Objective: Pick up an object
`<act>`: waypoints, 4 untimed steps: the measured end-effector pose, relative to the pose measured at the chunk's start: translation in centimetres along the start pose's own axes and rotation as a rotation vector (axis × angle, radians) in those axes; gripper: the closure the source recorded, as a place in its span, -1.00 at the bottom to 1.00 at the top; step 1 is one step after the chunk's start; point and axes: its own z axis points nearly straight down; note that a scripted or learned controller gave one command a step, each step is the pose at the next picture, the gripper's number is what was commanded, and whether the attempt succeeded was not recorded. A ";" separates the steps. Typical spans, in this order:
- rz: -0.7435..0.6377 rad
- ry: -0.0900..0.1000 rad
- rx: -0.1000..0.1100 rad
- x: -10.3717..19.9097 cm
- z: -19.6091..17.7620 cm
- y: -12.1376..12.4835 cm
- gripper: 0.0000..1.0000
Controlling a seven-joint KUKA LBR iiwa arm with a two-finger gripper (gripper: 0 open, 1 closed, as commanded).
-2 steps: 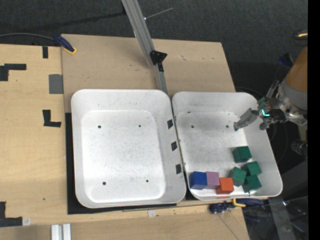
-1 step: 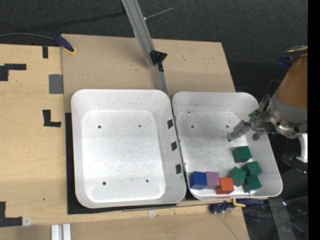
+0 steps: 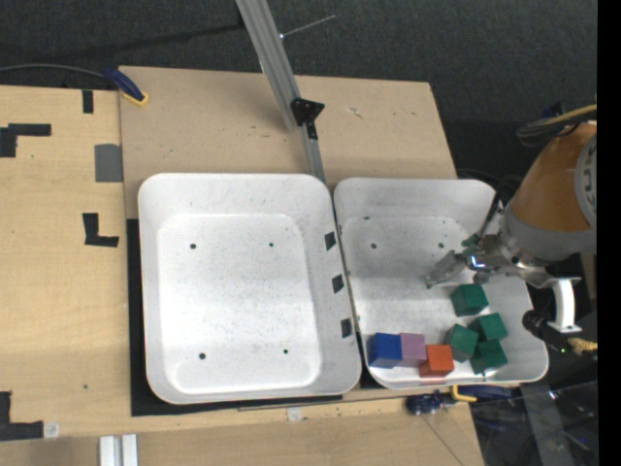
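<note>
One arm point(image 3: 553, 197) — end effector point(image 3: 448, 270) over right bin point(image 3: 408, 202).

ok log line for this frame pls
gripper: low in right bin, nothing between fingers | green blocks: beside it | blue block: front wall

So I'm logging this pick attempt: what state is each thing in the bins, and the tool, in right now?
tool: low over the right bin, nothing visibly held
right bin: holds all the blocks
green blocks: four, loose near the tool
blue block: resting at the front wall
purple block: beside the blue
orange block: beside the purple
left bin: upright on the bench
</note>
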 end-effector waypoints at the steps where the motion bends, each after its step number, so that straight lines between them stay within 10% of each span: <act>1: -0.001 0.005 0.007 0.1 3.5 -0.1 -1.00; 2: -0.001 0.006 0.007 0.2 2.4 0.0 1.00; 4: -0.002 0.004 0.000 1.0 -6.2 0.0 1.00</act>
